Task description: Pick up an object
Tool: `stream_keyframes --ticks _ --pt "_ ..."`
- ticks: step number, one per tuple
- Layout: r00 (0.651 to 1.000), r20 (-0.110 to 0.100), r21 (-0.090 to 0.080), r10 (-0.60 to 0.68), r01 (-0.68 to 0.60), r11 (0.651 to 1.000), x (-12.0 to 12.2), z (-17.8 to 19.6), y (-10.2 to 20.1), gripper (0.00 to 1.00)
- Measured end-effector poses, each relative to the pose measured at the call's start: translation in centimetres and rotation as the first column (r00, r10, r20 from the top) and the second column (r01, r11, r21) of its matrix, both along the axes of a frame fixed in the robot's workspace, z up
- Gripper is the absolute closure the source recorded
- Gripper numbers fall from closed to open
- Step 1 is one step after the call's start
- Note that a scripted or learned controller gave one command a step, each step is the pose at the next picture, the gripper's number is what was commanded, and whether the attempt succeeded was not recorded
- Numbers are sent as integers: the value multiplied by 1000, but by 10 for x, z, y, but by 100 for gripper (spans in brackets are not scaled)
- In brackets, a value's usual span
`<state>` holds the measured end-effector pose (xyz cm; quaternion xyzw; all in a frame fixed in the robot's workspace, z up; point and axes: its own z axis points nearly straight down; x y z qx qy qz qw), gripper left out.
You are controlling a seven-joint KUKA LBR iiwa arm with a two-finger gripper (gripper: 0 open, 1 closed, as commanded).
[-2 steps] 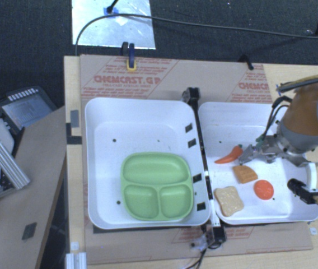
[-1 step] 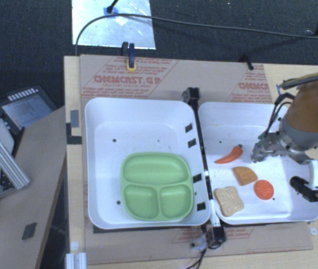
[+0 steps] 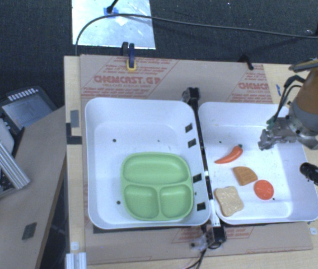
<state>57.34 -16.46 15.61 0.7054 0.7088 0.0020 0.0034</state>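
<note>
Chili (image 3: 229,154), crust (image 3: 244,175), tomato slice (image 3: 263,190) and toast (image 3: 228,200) lie in the right bin (image 3: 302,209); the gripper (image 3: 266,140) hovers right of the chili, its state unclear; a green tray (image 3: 157,185) fills the left bin (image 3: 106,150).

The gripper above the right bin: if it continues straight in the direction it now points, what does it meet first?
Probably the bare floor of the right bin, right of the chili pepper; the gripper seems aimed downward, though depth is unclear.
</note>
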Motion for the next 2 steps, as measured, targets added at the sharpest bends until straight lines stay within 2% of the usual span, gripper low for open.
stream_keyframes --ticks 1,2 --pt "1000 0 0 0 0 1000 -7 59 3 100" --pt "1000 -2 0 0 0 1000 -6 87 2 100"
